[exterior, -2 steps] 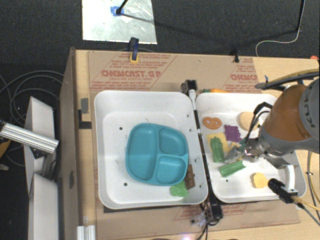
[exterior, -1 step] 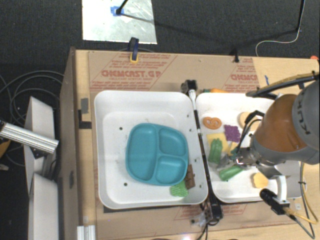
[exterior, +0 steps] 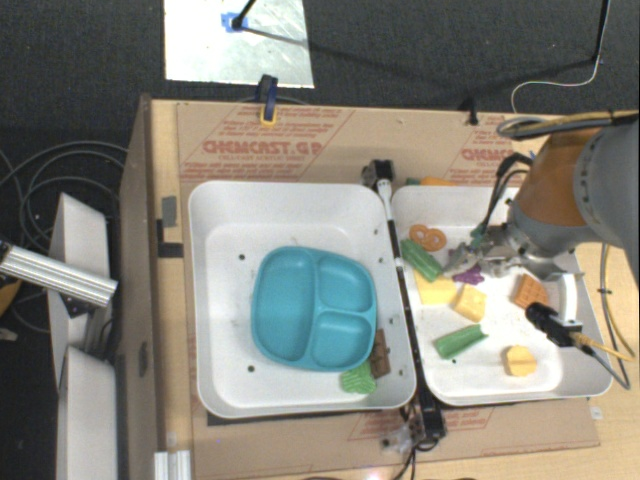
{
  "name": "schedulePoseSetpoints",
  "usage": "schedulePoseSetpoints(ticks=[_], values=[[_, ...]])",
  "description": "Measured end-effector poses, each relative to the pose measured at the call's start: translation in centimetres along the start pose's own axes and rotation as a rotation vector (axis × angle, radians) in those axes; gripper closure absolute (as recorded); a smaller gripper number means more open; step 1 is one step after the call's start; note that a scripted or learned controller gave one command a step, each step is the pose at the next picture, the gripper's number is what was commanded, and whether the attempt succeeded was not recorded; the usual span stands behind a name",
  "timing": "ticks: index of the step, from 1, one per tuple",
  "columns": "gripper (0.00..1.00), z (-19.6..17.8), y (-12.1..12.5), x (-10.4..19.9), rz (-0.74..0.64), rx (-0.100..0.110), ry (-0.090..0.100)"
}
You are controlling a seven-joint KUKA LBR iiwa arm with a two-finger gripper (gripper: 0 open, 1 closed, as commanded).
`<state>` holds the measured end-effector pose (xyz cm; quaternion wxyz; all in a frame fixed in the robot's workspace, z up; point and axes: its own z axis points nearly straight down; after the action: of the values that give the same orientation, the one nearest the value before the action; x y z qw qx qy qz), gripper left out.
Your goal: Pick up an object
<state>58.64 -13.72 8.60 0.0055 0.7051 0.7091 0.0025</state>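
Observation:
My gripper (exterior: 472, 258) hangs low over the middle of the right bin (exterior: 580, 378), at the end of the grey and orange arm coming in from the right. Just beneath it lies a small purple piece (exterior: 468, 277). Around it are an orange pretzel (exterior: 428, 237), a green pickle (exterior: 421, 261), a flat yellow slice (exterior: 435, 291) and a yellow wedge (exterior: 470, 304). An orange cracker (exterior: 528, 291) sits to its right. Nearer the front lie a second green pickle (exterior: 460, 341) and a yellow cube (exterior: 519, 360).
The left bin (exterior: 225, 228) holds a blue divided plate (exterior: 313, 308), with a green leafy piece (exterior: 357, 378) and a brown piece (exterior: 381, 356) at its front right corner. The wall between the bins runs just left of the gripper. Cables loop at the right.

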Motion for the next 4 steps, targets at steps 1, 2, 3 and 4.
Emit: schedulePoseSetpoints(ticks=[1,2,3,4], values=[[0.0,-0.5,-7.1,0.4,0.007,0.016,0.006],[0.0,0.1,-10.2,-1.3,0.007,0.014,0.005],[0.0,0.1,-9.9,3.9,-0.002,0.012,0.007],[0.0,-2.9,-1.8,-1.4,0.001,0.0,-0.001]])
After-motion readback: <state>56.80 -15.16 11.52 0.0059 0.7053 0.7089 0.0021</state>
